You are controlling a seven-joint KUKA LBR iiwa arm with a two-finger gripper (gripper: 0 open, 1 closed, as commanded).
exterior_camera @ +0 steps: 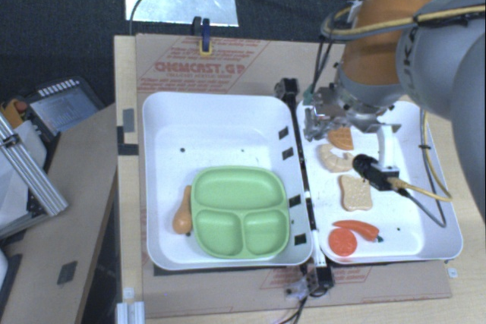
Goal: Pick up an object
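White plastic bins sit side by side on the worktop; the right bin (437, 235) holds toy food: a bread slice (355, 193), a pale piece (332, 158), an orange piece (341, 138), a red chili (358, 228) and a tomato slice (342, 242). The gripper (326, 121) hangs low by the bin's far left corner, just beside the orange piece; whether it is open or closed I cannot tell. The left bin (163, 163) carries a green divided plate (239, 210) and a small orange toy (183, 213). So close to the wall and to crowded pieces, a grasp could likely glance off or nudge neighbours.
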